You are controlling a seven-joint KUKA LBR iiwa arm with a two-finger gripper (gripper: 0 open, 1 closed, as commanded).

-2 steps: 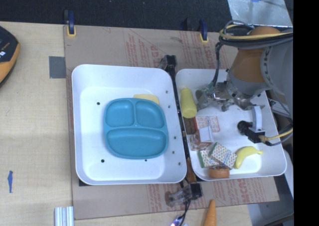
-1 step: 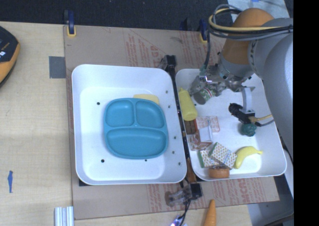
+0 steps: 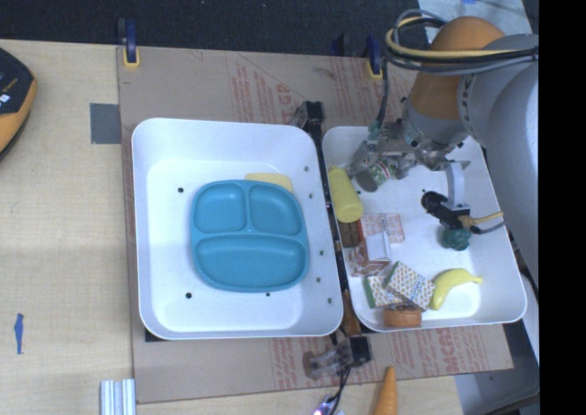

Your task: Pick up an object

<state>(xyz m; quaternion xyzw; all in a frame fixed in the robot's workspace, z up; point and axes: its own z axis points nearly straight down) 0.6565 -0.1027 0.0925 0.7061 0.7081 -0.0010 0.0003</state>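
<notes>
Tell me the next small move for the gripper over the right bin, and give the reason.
Probably lower the gripper a little toward the yellow cylinder. It sits at the upper left of the right bin, beside the cylinder's top end, and nothing can be seen between the fingers. The cylinder lies apart from the packets further down, so it looks like the nearest clean target.

You see two white bins (image 3: 146, 221) – smooth plastic look, slight sheen. Blue divided plate (image 3: 248, 235) – matt plastic. Your bench (image 3: 64, 248) looks like pale wood grain; brown cardboard sheet (image 3: 229, 83) under bins, dull, printed red. Yellow banana (image 3: 450, 287) looks glossy plastic. Crinkly clear wrapper (image 3: 382, 227) shines. Arm shell (image 3: 499, 102) smooth grey, orange band (image 3: 462, 35) satin.
</notes>
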